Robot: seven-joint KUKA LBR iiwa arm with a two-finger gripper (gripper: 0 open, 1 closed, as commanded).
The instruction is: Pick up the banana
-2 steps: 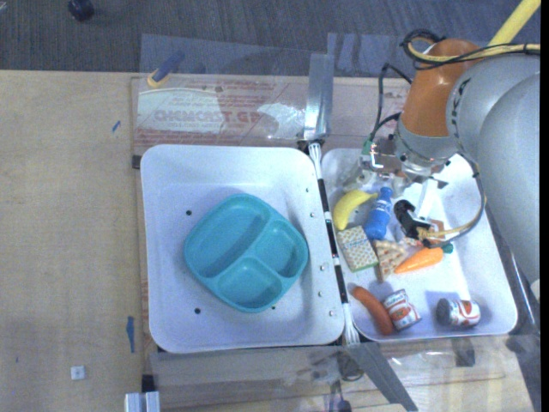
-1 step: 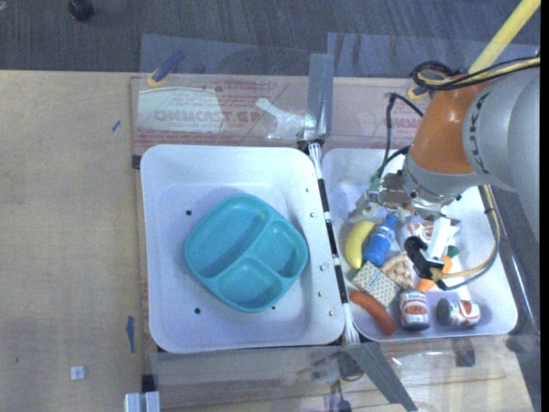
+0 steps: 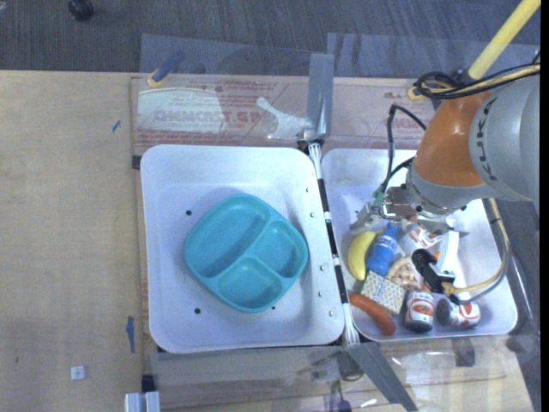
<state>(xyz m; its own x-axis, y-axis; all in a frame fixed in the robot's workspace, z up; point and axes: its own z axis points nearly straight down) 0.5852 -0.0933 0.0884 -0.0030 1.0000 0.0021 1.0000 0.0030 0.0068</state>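
The yellow banana (image 3: 359,255) lies in the right bin (image 3: 343,187), close to its left wall. My gripper (image 3: 388,219) hangs just above and to the right of the banana's upper end, over a blue bottle (image 3: 383,251) that rests against the banana. The grey arm with its orange band (image 3: 450,148) comes in from the right and hides the back of the bin. Nothing can be seen held by the gripper.
A teal divided tray (image 3: 247,251) sits in the left bin (image 3: 171,178). Around the banana lie a checkered cracker pack (image 3: 384,292), a red sausage (image 3: 374,313) and two small cans (image 3: 419,311) (image 3: 464,314) at the right bin's front.
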